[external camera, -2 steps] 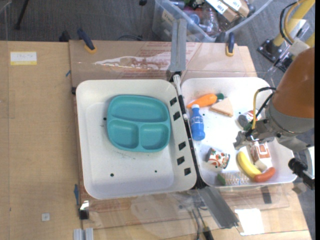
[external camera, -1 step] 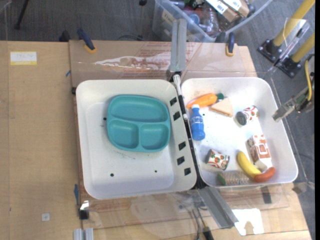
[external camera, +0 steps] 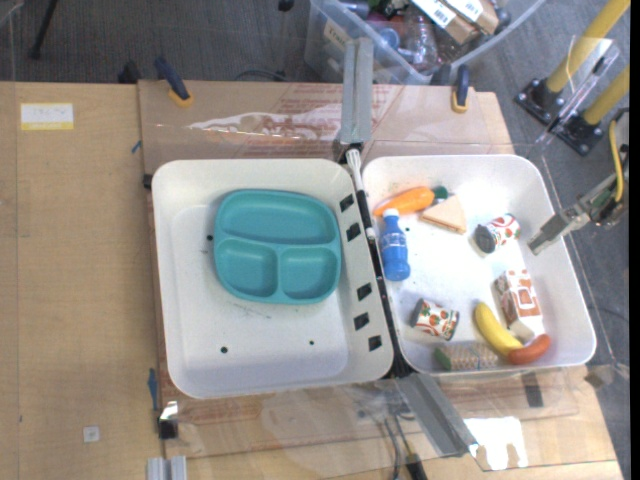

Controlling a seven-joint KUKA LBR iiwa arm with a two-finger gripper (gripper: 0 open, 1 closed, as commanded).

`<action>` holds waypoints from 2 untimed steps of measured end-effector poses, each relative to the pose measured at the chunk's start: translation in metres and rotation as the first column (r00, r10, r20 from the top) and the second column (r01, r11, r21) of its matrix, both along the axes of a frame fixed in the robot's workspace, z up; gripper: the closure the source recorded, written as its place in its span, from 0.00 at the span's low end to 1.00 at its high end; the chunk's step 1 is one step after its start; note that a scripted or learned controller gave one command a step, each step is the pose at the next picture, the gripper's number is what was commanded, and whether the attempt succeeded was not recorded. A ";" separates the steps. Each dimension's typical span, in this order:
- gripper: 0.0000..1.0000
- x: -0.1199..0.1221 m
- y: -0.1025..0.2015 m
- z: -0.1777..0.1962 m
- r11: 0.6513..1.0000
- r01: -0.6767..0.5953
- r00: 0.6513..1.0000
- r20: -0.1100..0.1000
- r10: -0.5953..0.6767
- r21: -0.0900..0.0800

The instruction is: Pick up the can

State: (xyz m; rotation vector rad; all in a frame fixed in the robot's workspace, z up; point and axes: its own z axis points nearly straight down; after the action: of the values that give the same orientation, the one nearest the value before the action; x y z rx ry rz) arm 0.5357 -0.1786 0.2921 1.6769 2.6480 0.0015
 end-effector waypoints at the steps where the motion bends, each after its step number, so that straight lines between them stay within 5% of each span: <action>1: 0.00 0.007 -0.046 -0.128 0.999 0.039 0.999 -0.005 -0.039 0.003; 2: 0.00 0.004 -0.045 -0.200 0.923 -0.384 0.923 0.006 0.384 -0.006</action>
State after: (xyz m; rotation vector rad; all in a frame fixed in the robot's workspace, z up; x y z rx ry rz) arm 0.5395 -0.2237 0.0917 1.1223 2.9173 0.0034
